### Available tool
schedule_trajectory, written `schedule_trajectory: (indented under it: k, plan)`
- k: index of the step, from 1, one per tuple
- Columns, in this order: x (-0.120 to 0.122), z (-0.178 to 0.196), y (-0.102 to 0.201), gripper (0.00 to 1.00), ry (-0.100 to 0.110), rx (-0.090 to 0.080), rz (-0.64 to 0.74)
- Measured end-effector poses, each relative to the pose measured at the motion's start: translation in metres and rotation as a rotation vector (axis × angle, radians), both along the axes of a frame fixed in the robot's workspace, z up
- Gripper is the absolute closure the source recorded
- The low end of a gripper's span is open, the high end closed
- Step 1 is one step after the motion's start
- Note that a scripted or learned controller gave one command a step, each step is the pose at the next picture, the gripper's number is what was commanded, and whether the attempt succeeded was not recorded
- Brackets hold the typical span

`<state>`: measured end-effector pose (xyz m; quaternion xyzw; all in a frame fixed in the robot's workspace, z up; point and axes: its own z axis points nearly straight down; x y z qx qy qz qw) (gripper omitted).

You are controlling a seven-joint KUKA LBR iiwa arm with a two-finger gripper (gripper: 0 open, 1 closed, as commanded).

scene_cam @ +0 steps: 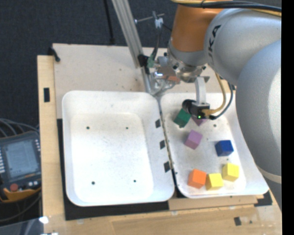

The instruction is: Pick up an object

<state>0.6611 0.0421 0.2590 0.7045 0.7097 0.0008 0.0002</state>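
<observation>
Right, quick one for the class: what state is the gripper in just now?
Gripper: cannot be told, open or closed; it hangs at the far edge of the right bin, near the green block.

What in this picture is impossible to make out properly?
- Camera view: whether the hand holds anything; the orange-banded grey arm covers it from above.
- Camera view: a small purple thing beside the green block; robot parts hide most of it, so its shape is unclear.
- Camera view: the right white bin, along its outer edge; the arm overlaps it.
</observation>
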Motion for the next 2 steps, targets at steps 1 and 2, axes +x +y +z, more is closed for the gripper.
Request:
schedule_trajectory:
  k: [1, 2]
  plan:
    - [0.0045, -0.0212, 0.0512, 1.00, 0.003, -0.002, -0.001]
    - [0.0046, -0.0199, 0.0488, 0.00, 0.002, -0.002, -0.004]
